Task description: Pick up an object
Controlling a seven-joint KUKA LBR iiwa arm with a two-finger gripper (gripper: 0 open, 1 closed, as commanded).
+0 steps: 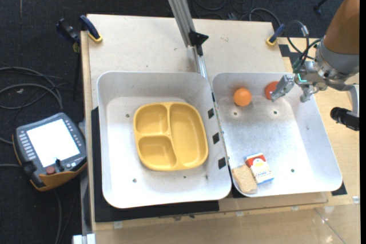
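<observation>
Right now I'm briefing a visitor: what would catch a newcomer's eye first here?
The big yellow divided tray in the middle of the left bin. Then the orange ball at the far side of the right bin, with a red object just beyond it, beside the gripper.

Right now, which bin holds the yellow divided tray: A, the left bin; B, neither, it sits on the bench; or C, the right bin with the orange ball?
A: the yellow divided tray lies flat in the left bin, while the orange ball sits in the right bin.
</observation>
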